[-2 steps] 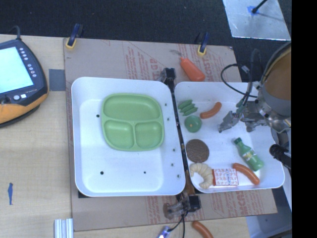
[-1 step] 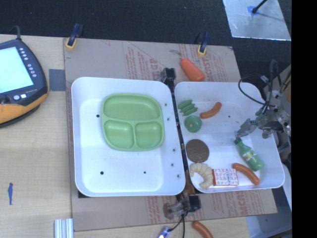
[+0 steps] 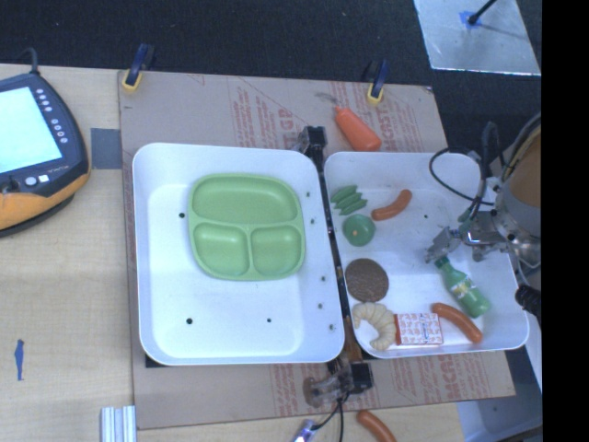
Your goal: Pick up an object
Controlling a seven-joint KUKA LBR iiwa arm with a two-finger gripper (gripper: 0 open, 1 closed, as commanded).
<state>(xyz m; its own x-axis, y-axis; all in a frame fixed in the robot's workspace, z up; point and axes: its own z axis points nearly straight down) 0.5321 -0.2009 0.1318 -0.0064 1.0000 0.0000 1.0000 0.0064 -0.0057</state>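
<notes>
The gripper (image 3: 445,247) hangs over the right part of the right bin (image 3: 414,261), reaching in from the right. I cannot tell whether it is apart or together, and nothing can be seen clamped in it. The likeliest thing to pick is the green bottle (image 3: 463,290). It lies flat on the bin floor, slanting from its narrow end just under the gripper to its wider end nearer and further right.

The main risk, as I judge it, is a grip on the wrong part of the bottle. The gripper stands over the thin neck, not the body. A close there could pinch only the tip, so the bottle pivots, slips out or rolls away as the arm lifts. Because the bottle lies at a slant, a gripper not turned across it could push it along the floor instead of catching it.

A second risk is the crowding on the near side. A sausage (image 3: 457,322) lies just beside the bottle's wide end, with a box (image 3: 419,329) to its left. A shoved bottle could knock into them, or the sausage could be dragged along. The bin's right wall is also near, so a descent too far right may strike it.

The patty (image 3: 366,279), the croissant (image 3: 374,319) and the green ball (image 3: 359,231) lie well to the left, out of harm's way. The left bin (image 3: 166,274) holds only a plate (image 3: 247,226).
</notes>
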